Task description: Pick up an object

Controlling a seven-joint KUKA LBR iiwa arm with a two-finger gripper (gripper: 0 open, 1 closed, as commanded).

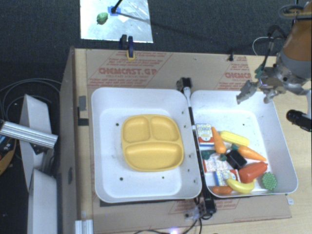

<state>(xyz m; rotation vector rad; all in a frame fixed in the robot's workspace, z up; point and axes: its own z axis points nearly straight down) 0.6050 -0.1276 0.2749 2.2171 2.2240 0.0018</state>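
- Camera view: the pincer point(256, 92) hangs at 1 o'clock over the right bin's point(280, 130) far edge, fingers spread wide, nothing between them.
- Nothing is lifted; choosing, descent and grasp remain.
- Candidates crowd the bin's 6 o'clock end: carrot point(219, 140), banana point(240, 185), red pepper point(252, 171).
- Left bin point(109, 111) carries a yellow tray point(152, 142).

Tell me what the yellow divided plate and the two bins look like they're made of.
Yellow divided plate: probably moulded plastic, matte to slightly satin; its even colour and soft rounded compartment ridges suggest so. Left bin and right bin: likely thin formed plastic, smooth white with rounded rims, though coated metal can't be ruled out.
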